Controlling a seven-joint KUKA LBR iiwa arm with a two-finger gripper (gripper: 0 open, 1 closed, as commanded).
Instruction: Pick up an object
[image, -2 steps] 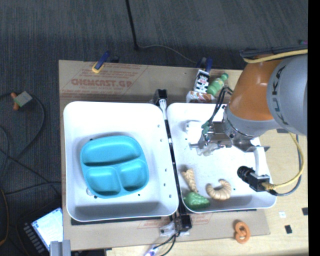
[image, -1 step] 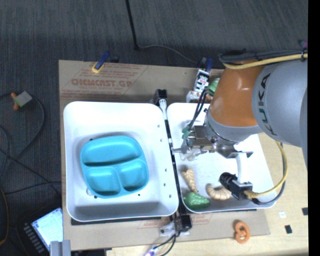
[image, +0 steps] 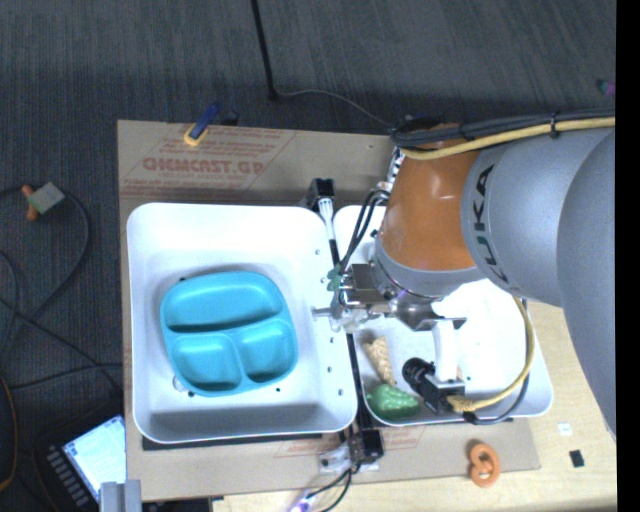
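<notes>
A blue divided tray (image: 229, 331) lies in the left bin (image: 150, 250). In the right bin (image: 500, 400), a green object (image: 392, 401) sits at the near left corner, with a tan braided piece (image: 379, 356) just behind it. My arm covers most of the right bin, and my gripper (image: 352, 305) hangs over the bin's left edge, close above the tan piece. Nothing can be seen between its fingers.
An orange ring (image: 484, 462) lies on the bench in front of the right bin. A blue and yellow item (image: 201, 123) rests on the cardboard behind the left bin. The divider between the bins runs right under my gripper.
</notes>
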